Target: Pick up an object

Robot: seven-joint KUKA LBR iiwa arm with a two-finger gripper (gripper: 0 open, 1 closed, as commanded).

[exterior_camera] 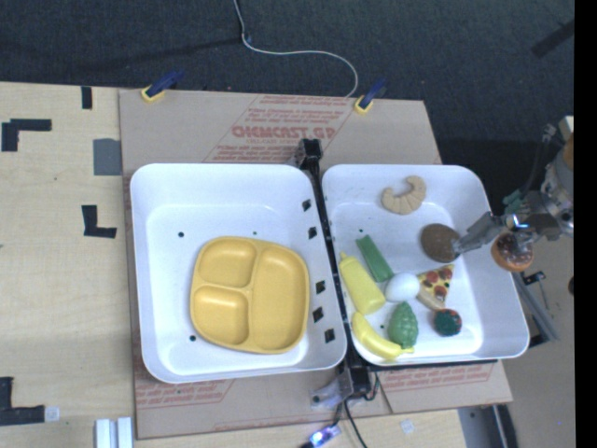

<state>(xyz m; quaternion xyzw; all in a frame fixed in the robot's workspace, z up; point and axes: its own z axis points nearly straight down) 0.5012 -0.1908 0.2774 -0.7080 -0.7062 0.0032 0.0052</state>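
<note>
The right bin [466, 183] holds several toy foods. A tan croissant [403, 195] lies at the back, and a brown round piece [436, 242] sits near the right wall. Toward the middle are a green block [374, 258], a yellow cylinder [361, 285], a white egg [402, 287] and a pizza slice [435, 288]. At the front lie a green leafy piece [403, 325], a banana [375, 340] and a dark green and red ball [448, 322]. My gripper [469, 236] reaches over the bin's right rim, its tip right beside the brown round piece. Nothing is visibly held.
The left bin [154, 203] holds a yellow divided plate [250, 293]. Both bins rest on a cardboard sheet [280, 129] clipped at its far edge. A white cable [280, 49] runs across the dark floor behind.
</note>
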